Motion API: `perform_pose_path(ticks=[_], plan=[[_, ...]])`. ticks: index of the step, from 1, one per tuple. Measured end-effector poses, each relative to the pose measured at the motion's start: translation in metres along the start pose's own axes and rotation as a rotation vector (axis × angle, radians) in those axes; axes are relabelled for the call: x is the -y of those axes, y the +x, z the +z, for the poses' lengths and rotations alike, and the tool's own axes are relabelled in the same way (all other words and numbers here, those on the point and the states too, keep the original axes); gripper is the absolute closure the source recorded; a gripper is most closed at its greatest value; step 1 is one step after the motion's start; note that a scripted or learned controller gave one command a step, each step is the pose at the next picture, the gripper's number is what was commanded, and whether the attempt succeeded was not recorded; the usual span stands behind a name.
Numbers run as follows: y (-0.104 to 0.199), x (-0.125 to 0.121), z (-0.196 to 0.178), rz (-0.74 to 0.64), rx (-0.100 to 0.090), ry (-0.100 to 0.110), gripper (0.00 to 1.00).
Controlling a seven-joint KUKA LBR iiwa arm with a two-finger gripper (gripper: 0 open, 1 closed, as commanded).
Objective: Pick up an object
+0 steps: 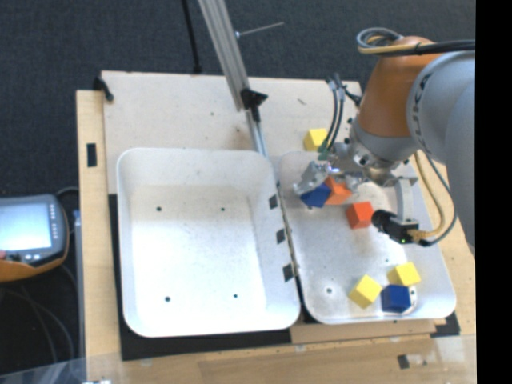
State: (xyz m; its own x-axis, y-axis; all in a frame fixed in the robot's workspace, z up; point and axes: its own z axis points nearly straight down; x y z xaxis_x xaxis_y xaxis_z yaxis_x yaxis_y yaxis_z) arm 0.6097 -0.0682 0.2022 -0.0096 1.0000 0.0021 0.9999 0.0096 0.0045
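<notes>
My gripper point(318, 181) hangs over the upper left part of the right bin point(336, 250), with the grey and orange arm coming in from the right. A blue block point(315, 198) lies right under its tip, and an orange block point(338, 188) touches that block on its right. Whether either block is gripped is hidden by the gripper body. A red-orange block point(359, 214) sits a little lower right. A yellow block point(315, 140) rests at the bin's top edge.
Near the right bin's front edge lie two yellow blocks point(365, 290) point(406, 274) and a blue block point(395, 298). The left bin point(128, 214) adjoins on the left. A slanted metal post point(228, 50) rises behind the bins. Black cable point(400, 229) trails by the wrist.
</notes>
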Motion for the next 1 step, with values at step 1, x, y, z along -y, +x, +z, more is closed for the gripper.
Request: perform_pose_path(ticks=[1], plan=[[0.0629,-0.0513,0.0067,0.0,0.0,0.003,1.0]])
